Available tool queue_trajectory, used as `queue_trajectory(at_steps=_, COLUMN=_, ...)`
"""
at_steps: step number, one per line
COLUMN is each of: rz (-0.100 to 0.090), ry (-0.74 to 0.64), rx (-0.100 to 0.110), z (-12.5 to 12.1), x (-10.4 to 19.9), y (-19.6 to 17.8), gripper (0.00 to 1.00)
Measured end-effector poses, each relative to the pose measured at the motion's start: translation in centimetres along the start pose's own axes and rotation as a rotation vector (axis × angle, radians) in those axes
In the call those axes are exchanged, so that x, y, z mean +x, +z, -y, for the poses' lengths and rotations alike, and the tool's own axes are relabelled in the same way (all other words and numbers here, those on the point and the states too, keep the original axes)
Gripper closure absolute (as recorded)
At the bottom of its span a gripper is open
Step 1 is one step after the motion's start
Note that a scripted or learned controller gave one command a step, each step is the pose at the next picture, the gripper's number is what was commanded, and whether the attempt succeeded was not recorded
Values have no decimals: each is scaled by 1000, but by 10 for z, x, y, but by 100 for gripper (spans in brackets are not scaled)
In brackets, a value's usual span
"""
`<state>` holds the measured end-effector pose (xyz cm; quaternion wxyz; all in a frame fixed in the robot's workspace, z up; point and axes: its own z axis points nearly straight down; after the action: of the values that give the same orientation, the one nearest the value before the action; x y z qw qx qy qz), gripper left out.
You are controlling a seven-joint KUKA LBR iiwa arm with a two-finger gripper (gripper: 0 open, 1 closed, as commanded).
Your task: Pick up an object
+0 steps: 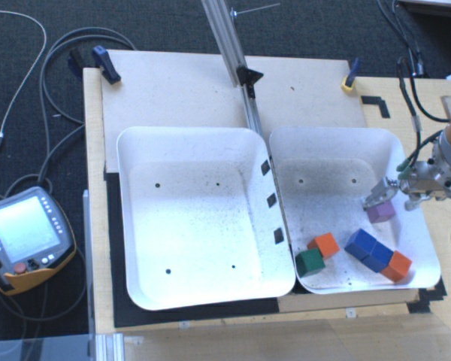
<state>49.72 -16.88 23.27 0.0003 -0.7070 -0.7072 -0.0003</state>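
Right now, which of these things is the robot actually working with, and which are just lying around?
Job things:
gripper
purple block at its tip
orange block
green block
blue block
red-orange block
right bin

Lying about:
left bin
handheld control pad
blue clamp

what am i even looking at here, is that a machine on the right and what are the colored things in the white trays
This is one photo from a camera fixed above a workbench, looking down at a slant. Two shallow white bins sit side by side: the left bin and the right bin. At the right edge, a robot arm reaches in, and its grasping end, the tool, hangs over the right bin. A purple block sits right at its tip; whether it is actually gripped is too unclear to say. Also in the right bin lie a green block, an orange block, a blue block and a red-orange block. The device at far left is a handheld control pad.
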Motion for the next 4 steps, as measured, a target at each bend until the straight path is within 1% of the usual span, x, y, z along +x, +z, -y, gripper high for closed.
queue_trajectory(at_steps=1, rz=15, ry=4, rx=-22, z=3, x=18, y=119, gripper=0)
queue_trajectory(at_steps=2, rz=-2, ry=-4, rx=-6, z=14, x=18, y=132, gripper=0)
queue_trajectory(at_steps=3, rz=-1, ry=-4, rx=-8, z=13, x=18, y=121, gripper=100)
queue_trajectory(at_steps=4, rz=-3, ry=-11, rx=-10, z=-42, x=116, y=29, gripper=100)
